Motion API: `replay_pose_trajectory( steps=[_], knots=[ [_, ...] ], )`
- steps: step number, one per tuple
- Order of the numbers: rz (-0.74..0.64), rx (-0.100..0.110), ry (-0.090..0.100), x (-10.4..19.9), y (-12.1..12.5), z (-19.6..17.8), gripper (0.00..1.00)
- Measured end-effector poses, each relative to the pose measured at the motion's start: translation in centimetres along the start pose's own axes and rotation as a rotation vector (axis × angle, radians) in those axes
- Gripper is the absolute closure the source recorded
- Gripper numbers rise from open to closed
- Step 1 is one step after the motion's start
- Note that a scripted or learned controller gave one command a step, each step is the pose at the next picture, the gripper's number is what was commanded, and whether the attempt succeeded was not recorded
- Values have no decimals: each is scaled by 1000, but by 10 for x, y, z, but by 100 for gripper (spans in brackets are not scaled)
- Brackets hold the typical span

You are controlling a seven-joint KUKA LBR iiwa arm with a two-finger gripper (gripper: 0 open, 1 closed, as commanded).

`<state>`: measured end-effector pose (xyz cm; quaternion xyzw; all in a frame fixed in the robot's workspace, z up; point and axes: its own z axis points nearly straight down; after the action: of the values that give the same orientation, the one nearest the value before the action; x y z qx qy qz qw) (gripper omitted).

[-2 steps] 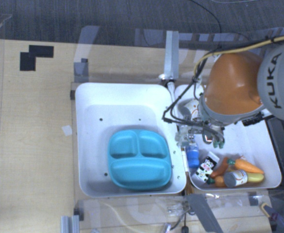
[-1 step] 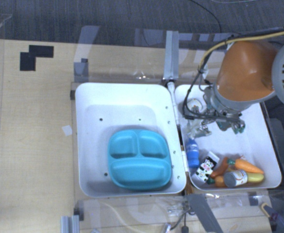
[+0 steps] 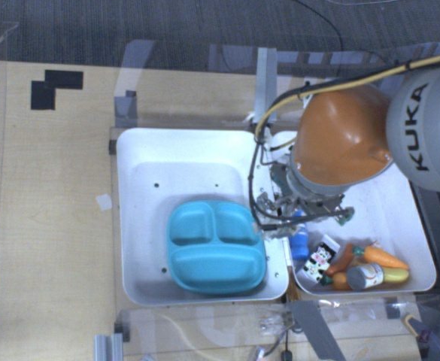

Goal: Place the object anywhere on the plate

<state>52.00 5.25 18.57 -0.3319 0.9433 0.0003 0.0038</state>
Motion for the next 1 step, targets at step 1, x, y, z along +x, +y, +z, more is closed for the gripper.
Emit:
replay_pose_trajectory(
  steps=[1],
  knots=[
    [-21, 4, -5, 14, -18, -65, 100]
  ],
)
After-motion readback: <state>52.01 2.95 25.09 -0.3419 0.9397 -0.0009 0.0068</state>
